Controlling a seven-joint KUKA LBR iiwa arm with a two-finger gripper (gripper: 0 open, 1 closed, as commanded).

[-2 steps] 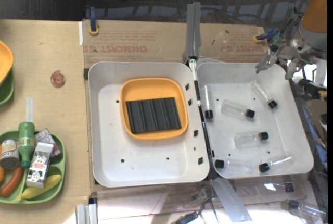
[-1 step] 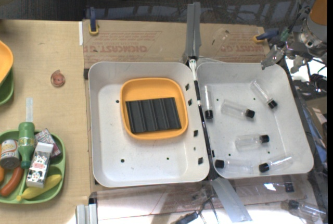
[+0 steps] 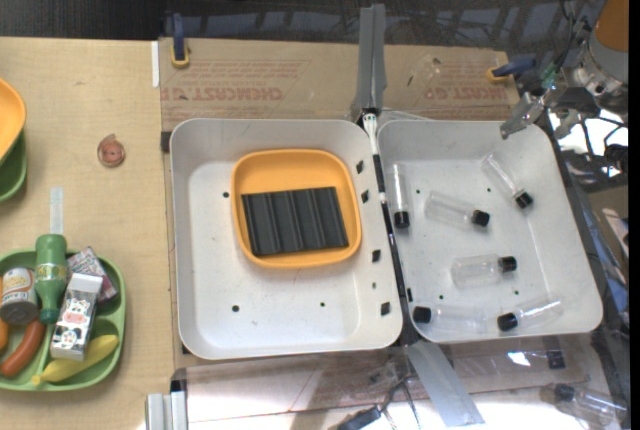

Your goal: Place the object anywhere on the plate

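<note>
Left bin (image 3: 200, 318): orange plate (image 3: 295, 173) sits centred, carrying only a black ribbed insert (image 3: 297, 221); no vial on it, so placement not yet done. Right of plate, in right bin (image 3: 570, 248): clear vials with black caps (image 3: 455, 211) lie scattered, none lifted. Gripper (image 3: 522, 115) hangs over the bin's far-right corner; finger state cannot tell. Bench: cardboard (image 3: 270, 83) behind the plate, dark carpet beyond.

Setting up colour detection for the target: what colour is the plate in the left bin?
Orange-yellow plate, with a dark grey ribbed insert on it; clearest in the camera view.
</note>
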